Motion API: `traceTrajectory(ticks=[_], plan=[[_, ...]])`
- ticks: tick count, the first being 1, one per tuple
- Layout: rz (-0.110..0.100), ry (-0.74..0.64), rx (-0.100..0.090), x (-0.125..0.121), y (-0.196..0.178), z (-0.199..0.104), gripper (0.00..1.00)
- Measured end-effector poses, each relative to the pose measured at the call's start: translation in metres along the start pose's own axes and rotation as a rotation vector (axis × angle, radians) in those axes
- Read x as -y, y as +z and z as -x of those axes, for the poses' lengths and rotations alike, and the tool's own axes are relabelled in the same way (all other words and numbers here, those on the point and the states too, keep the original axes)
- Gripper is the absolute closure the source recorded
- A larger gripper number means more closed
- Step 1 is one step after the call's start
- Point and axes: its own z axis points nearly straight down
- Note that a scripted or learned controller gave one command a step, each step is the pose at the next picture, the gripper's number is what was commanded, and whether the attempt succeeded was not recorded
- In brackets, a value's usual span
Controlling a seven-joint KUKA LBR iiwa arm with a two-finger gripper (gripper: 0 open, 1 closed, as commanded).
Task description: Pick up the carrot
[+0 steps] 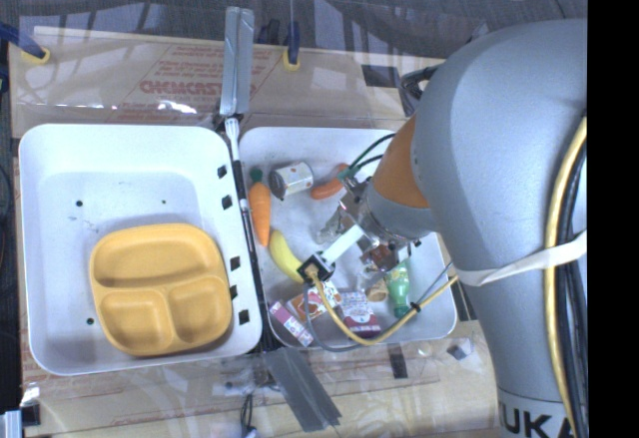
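The carrot [260, 212] is orange with a small green top. It lies lengthwise along the left wall of the right bin [436, 321], its green end pointing to the back. My gripper [336, 224] hangs over the middle of that bin, to the right of the carrot and apart from it. The arm's grey body and orange band cover the bin's right part.
A yellow banana [284, 255] lies just in front of the carrot. A silver can [292, 179] and a reddish sausage [326, 190] lie at the back. A green bottle [399, 289] and snack packets [321, 311] lie at the front. The left bin [60, 157] holds a yellow divided tray [160, 286].
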Motion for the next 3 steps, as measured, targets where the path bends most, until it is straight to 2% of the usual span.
traceTrajectory(ticks=[1,2,3], plan=[[0.0,-0.004,0.001,-0.02,0.0,0.067,0.0],[0.001,0.144,-0.001,-0.051,0.0,0.081,0.0],[-0.001,0.26,0.001,-0.06,-0.04,0.043,0.0]])
